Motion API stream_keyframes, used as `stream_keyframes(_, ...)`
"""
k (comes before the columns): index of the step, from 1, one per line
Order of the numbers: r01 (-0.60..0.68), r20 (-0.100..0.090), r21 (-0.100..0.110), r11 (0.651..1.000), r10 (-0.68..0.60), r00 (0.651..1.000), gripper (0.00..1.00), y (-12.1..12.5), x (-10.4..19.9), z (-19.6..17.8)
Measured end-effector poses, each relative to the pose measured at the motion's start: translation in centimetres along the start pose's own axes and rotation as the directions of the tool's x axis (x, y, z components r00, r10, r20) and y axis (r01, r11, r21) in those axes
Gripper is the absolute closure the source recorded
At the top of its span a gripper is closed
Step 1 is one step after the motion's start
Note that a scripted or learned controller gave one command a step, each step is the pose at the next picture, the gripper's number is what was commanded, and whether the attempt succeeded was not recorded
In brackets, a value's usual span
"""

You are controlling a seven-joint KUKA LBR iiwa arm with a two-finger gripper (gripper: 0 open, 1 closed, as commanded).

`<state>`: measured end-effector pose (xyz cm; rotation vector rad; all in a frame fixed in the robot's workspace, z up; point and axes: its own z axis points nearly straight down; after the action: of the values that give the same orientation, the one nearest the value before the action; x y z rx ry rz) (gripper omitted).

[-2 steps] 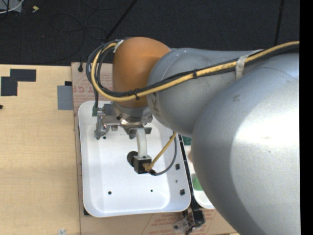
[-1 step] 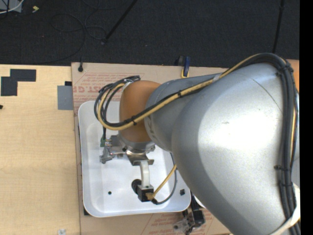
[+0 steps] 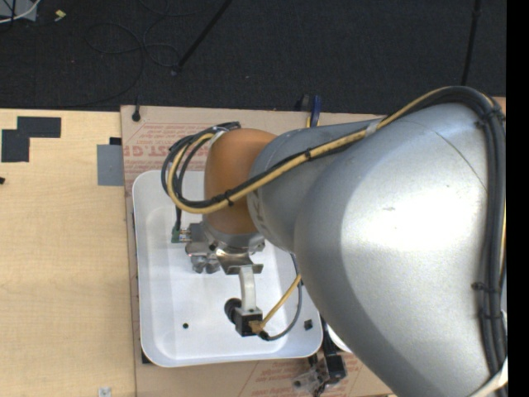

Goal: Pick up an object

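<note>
My gripper (image 3: 221,263) hangs low over the middle of the left white bin (image 3: 157,304), beneath the orange wrist band (image 3: 231,172). The wrist and the bulky grey arm (image 3: 388,238) cover what lies directly under the gripper. A tiny dark speck (image 3: 185,326) sits on the bin floor, in front and to the left of the gripper. A small black piece (image 3: 307,324) shows near the bin's front right corner, by the edge of the arm.
The arm hides the right bin and most of the bench's right side. Bare white floor shows along the left bin's left and front parts. A cardboard sheet (image 3: 149,139) lies under the bin, and a wooden bench top (image 3: 58,255) spreads to the left.
</note>
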<state>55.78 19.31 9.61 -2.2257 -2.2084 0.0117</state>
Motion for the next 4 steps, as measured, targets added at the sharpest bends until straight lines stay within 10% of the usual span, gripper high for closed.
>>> stream_keyframes(2, 0.013, -0.003, -0.012, 1.0, -0.013, 1.0, 1.0, 2.4, 5.3, -7.4)
stream_keyframes(3, 0.005, 0.003, 0.004, 1.0, -0.005, 1.0, 1.0, -4.6, 4.2, -3.8)
stream_keyframes(4, 0.003, 0.001, -0.003, 1.0, -0.003, 1.0, 0.0, -4.2, 4.2, -3.9)
